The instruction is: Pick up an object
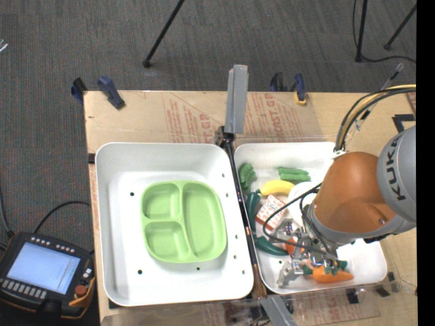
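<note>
Orange toy carrot with green top, lying beside fingers of unclear state

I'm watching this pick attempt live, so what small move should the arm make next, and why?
Probably a short straight descent. The gripper sits low in the right bin, just above and beside the toy carrot near the bin's front edge, and nothing is visibly between its fingers. Whether the fingers straddle the carrot is hard to tell.

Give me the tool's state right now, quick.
Tool: low in the right bin, just above the toy carrot; open or closed cannot be told.
</note>
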Robot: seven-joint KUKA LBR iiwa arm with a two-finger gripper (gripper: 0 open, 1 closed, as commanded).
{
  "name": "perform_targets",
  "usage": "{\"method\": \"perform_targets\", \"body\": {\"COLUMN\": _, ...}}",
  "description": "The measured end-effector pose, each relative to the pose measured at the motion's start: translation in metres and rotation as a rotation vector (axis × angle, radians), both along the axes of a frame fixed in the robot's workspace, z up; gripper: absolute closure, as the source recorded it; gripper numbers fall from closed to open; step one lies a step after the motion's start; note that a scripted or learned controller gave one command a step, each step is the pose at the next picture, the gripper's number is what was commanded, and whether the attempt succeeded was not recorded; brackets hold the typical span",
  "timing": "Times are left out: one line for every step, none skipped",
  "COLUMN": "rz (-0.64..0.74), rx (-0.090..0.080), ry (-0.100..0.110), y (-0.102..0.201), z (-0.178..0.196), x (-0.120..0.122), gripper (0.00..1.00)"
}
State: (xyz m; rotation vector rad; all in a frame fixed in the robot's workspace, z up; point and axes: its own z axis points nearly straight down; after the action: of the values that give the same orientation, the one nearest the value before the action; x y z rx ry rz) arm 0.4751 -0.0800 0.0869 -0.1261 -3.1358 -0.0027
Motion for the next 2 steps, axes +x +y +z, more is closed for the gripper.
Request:
{"method": "perform_targets", "body": {"rz": 0.044, "rx": -0.001, "ry": -0.001, "y": -0.0012, "z": 0.0001, "x": 0.0007, "gripper": 0.00}}
{"method": "perform_targets", "body": {"rz": -0.010, "rx": 0.000, "ry": -0.001, "y": 0.0001, "z": 0.0001, "x": 0.0006, "gripper": 0.00}}
